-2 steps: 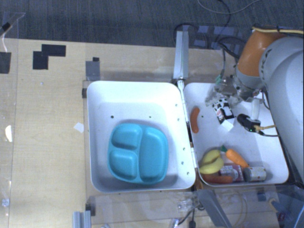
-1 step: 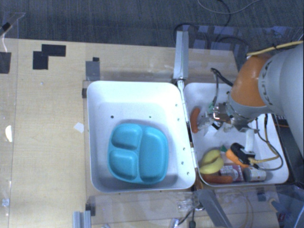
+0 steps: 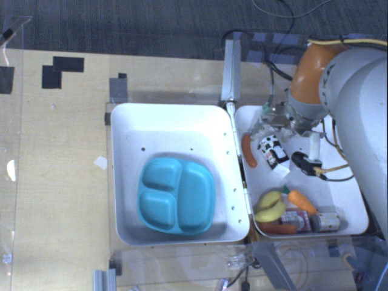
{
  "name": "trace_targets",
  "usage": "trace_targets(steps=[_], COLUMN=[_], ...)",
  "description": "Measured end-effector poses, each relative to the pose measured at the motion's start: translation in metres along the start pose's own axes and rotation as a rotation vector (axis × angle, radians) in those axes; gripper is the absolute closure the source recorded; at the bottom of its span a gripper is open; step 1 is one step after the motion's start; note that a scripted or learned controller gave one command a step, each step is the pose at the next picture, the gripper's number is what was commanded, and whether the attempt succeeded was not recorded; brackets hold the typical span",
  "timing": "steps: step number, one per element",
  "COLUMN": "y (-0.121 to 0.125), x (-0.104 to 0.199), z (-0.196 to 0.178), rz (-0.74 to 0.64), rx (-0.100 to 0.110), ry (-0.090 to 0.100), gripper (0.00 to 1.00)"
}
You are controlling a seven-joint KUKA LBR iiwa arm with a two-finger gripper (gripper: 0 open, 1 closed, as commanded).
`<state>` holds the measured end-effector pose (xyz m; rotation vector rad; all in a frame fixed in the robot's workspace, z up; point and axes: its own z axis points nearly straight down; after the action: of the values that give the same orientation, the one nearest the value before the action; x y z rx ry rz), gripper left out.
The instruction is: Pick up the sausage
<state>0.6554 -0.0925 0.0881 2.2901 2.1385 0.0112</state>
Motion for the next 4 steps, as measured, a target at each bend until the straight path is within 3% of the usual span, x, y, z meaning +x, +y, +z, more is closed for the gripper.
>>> trace_targets(steps=[1, 2, 3, 4], y=[0.003, -0.032, -0.041, -0.135], x=[0.002, -0.081, -0.102, -0.124], z=[-0.014, -0.044, -0.077, -0.003], rz=[-0.007, -0.095, -0.313, -0.344], rx=[-0.009, 0.004, 0.002, 0.000], ry=[0.000, -0.001, -0.001, -0.002], gripper=[1.00, 1.00, 1.00, 1.00])
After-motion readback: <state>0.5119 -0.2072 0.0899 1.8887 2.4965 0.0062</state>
